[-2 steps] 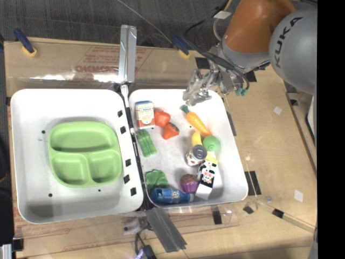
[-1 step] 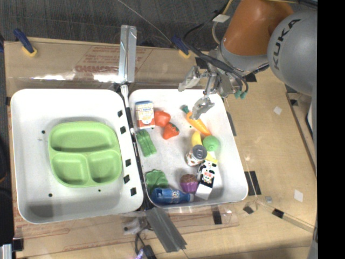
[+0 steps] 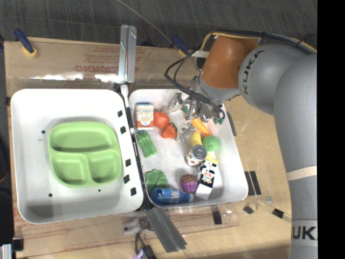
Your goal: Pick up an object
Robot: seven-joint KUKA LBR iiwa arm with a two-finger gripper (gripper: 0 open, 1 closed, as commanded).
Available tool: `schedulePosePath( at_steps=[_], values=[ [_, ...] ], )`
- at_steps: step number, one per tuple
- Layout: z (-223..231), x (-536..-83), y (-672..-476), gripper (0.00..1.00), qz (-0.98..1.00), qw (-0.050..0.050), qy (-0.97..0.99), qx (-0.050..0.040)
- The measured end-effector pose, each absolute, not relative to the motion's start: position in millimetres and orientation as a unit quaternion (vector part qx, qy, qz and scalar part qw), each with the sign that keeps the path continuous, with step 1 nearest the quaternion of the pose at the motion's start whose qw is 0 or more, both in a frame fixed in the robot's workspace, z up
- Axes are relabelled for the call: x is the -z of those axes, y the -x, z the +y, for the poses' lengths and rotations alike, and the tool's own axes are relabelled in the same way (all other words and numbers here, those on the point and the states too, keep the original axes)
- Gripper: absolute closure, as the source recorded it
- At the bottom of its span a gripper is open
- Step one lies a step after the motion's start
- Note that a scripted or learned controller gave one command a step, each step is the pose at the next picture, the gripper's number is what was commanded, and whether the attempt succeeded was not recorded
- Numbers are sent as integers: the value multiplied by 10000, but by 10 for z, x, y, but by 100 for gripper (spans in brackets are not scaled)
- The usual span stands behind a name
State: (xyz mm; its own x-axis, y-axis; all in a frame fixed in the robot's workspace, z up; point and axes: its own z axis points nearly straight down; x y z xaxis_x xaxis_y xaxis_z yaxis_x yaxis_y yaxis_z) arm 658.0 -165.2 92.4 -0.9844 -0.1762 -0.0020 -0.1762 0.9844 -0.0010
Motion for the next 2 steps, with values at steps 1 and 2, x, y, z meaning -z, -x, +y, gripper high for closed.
schedulePosePath(
  at_steps=[1,2],
  values=[
    [-1636,-1056,-6606,100,9959,44,908,14],
    [-1620,-2652,-6604,100,9965,96,828,38]
  ],
)
